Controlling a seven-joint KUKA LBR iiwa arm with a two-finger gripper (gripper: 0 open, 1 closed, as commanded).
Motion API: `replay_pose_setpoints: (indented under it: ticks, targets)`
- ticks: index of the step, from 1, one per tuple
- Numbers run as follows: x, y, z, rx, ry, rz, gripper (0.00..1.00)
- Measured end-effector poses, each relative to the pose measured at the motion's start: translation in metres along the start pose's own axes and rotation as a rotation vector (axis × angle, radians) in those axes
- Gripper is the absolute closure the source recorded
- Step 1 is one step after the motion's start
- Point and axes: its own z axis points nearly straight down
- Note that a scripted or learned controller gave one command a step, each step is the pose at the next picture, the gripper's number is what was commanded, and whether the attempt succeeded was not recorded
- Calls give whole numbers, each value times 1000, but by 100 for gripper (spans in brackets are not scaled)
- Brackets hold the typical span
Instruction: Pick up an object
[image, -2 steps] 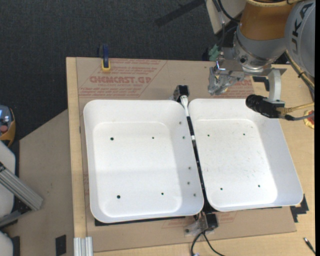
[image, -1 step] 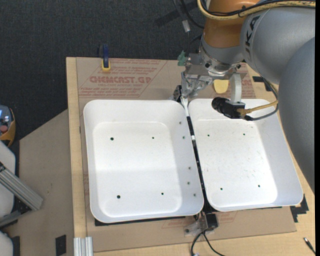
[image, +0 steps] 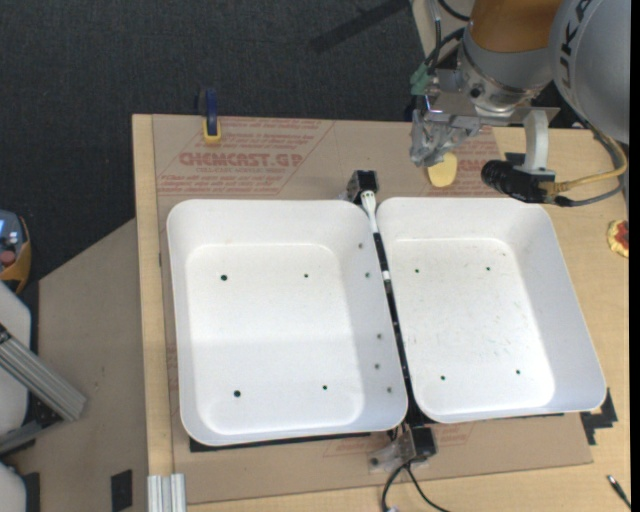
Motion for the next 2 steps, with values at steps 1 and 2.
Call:
replay_pose_setpoints:
  ticks: [1,2]
  targets:
    - [175,-4,22,8,11,-20,100]
    - [218,-5,81,18,3,-9,100]
